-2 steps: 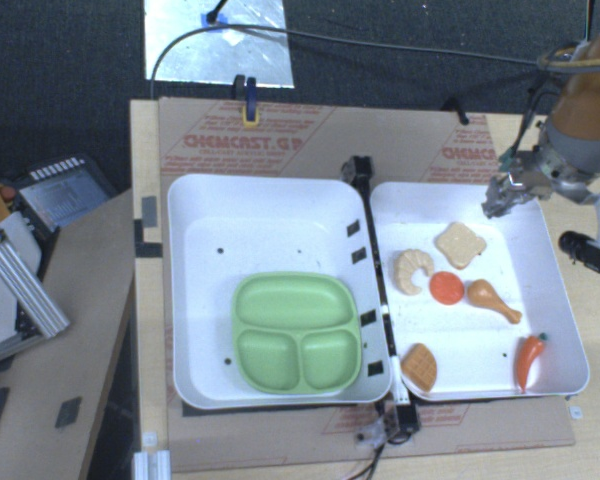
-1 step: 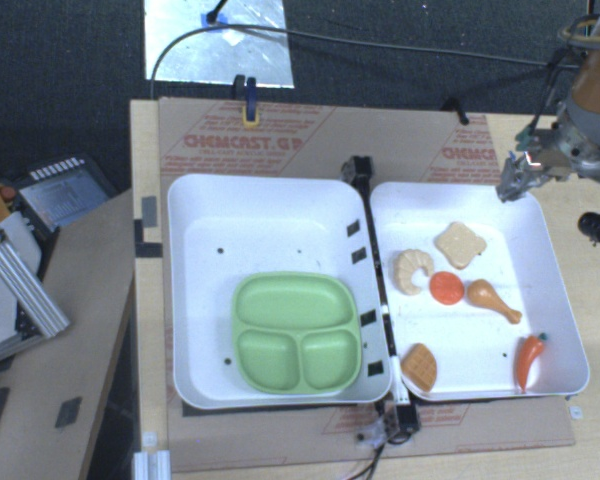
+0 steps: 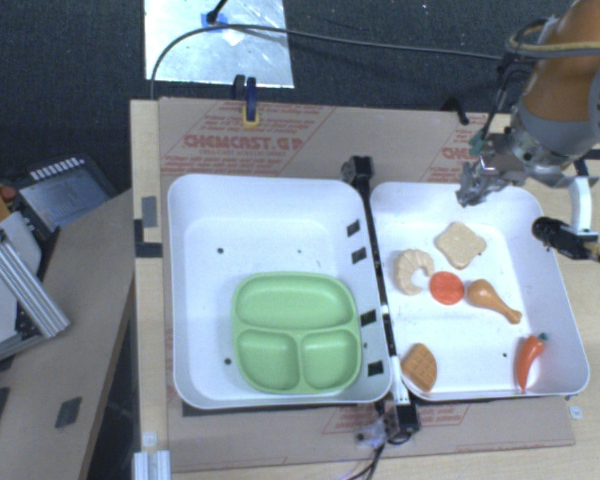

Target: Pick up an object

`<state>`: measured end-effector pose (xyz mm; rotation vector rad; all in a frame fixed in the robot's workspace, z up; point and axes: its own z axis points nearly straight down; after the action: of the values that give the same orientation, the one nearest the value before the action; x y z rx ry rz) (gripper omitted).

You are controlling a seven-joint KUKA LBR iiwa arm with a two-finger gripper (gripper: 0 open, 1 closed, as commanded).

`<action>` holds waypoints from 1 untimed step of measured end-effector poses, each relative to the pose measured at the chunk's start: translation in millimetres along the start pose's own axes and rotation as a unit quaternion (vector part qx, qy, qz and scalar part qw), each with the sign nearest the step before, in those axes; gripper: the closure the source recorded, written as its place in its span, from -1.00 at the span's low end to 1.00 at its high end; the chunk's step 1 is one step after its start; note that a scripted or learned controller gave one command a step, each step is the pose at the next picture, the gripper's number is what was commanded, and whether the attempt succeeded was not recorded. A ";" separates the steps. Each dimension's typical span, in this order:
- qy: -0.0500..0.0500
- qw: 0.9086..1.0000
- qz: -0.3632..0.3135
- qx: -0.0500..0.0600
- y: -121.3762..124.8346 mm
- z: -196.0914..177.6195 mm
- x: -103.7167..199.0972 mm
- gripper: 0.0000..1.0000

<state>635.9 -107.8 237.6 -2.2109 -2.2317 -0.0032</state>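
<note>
White right bin holds the food pieces; tool hangs over its far edge, finger state unreadable. Bread slice lies nearest, just below, bare floor around it.

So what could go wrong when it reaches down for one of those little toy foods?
Three likely snags. The red round tomato piece sits touching the pale croissant-shaped toy and the brown plastic drumstick, so the hand may nudge or grab two. The flat tan bread slice lies low and may slip out. The orange carrot toy hugs the right white bin's wall, leaving little room.
</note>
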 end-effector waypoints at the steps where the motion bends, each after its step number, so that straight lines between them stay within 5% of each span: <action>1: 0.000 1.000 0.000 0.000 -1.5 11.5 53.0 1.00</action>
<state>633.9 -54.7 226.2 -2.2124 -2.2310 -0.0028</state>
